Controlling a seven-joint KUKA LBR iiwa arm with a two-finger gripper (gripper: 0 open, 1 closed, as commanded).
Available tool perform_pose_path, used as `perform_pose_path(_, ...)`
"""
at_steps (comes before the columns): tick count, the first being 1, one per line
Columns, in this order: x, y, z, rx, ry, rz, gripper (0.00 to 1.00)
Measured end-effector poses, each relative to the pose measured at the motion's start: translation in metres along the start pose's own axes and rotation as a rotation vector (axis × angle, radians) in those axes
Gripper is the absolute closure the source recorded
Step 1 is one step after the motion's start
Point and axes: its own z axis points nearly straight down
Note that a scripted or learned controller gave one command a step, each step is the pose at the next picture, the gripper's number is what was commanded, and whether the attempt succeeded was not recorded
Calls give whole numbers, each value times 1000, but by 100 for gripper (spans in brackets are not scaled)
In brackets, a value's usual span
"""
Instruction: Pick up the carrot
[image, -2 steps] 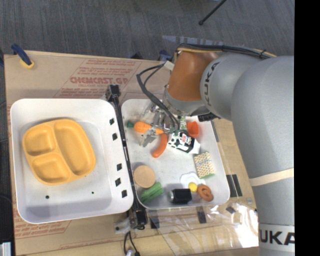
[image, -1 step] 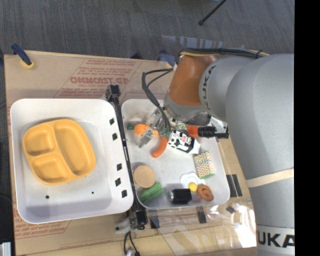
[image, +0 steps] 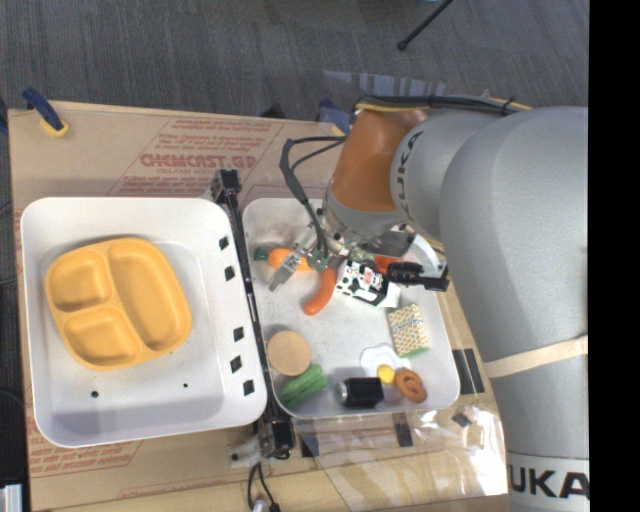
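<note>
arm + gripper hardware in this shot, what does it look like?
Bulky, rounded light-grey arm with an orange band above the wrist. Grey "KUKA" lettering on the link beside the band and again at the base. Black cables loop along the wrist. The gripper is a small metal two-finger unit.

Even, bright overhead light, soft shadows, mild glare on white bins (image: 120, 420), slightly soft focus.

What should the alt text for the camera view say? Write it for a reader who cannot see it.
A grey robot arm reaches from the right, its gripper low over the orange carrot at the far end of the right bin, which also holds a sausage, sponge and other toy foods. The left bin holds a yellow divided tray.
</note>
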Motion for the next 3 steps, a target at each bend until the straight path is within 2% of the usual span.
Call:
perform_pose_path(1, -3, -2, -1, -3, -3, 314, 0)
perform_pose_path(2, -22, 12, -1, -5, 0, 469, 0)
perform_pose_path(3, -23, 13, -13, -3, -4, 461, 100)
